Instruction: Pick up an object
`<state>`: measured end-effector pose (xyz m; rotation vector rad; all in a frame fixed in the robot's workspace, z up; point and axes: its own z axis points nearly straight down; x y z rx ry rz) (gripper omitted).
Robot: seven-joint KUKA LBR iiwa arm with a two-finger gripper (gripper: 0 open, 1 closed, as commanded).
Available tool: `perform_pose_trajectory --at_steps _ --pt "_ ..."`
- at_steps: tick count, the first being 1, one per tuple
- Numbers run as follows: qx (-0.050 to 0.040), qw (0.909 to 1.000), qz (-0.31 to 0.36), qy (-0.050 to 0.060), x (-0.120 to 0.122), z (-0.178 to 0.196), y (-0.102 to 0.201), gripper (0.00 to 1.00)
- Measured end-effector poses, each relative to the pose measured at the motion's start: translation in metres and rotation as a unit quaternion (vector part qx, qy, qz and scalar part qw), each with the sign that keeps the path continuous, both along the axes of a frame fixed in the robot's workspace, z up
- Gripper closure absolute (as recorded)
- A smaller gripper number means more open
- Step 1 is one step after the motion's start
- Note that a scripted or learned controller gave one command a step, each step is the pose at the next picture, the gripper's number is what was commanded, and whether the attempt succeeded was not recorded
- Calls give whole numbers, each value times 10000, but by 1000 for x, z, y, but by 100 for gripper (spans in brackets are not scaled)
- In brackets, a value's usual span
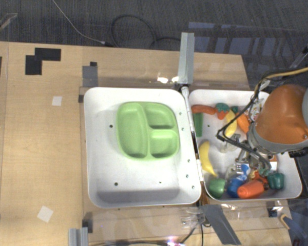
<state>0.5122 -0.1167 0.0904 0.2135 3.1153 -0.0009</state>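
Observation:
The right bin (293,189) holds several toy foods. A yellow banana (206,160) lies along its left side. At its front are a green round piece (216,187), a blue piece (235,183), an orange-red piece (251,189) and a dark green piece (276,180). At its back lie an orange carrot (204,109), a green pepper-like piece (198,123) and a yellow piece (229,122). My gripper (242,169) hangs low in this bin, just above the blue piece, under the arm's orange band (282,118). The arm hides the bin's right middle.
The left bin (100,188) holds a light green divided plate (146,129). A metal post (186,60) stands behind the seam between the bins. Cables (236,129) run from the wrist over the right bin. Wooden bench surface spreads out to the left.

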Motion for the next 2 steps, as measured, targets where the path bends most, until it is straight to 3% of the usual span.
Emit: perform_pose_trajectory --at_steps 1,2 --pt "-29 9906 1365 -16 -18 0 -4 0" --pt "-7 9911 1333 27 87 -1 21 0"
